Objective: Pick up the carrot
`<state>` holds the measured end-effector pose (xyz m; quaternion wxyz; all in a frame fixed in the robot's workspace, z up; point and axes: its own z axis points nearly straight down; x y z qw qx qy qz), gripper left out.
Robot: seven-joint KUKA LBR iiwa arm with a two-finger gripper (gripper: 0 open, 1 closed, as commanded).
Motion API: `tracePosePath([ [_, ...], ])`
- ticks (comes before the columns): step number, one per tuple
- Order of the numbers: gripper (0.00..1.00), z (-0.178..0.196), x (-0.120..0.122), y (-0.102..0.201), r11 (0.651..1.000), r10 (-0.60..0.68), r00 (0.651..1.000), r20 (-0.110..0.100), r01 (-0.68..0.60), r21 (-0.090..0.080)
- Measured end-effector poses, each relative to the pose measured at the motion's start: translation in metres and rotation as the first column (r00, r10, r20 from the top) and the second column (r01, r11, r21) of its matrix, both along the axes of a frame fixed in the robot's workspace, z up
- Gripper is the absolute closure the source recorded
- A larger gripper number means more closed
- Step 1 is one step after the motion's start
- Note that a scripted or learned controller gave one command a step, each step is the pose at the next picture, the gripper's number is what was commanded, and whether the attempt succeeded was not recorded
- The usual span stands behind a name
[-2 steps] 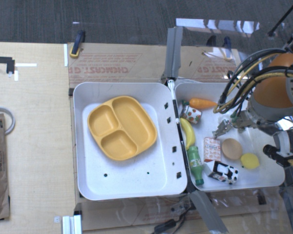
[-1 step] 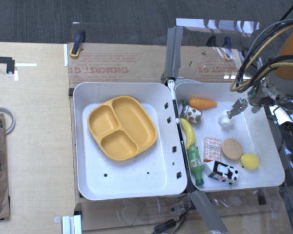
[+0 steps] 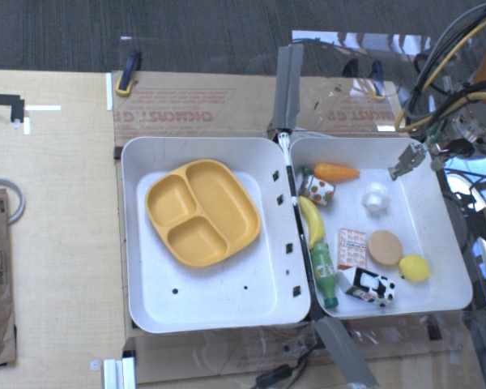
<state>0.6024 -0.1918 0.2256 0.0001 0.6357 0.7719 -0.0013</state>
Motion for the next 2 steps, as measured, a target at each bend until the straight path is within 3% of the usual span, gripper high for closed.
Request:
tracePosePath([
  [1, 0.0, -0.072, -0.015, -0.021, 0.998, 0.065, 0.998, -0.002, -0.065, 0.002],
  [2, 0.0, -0.092, 0.03, -0.03, 0.97, 0.242, 0.97, 0.002, -0.242, 0.0],
])
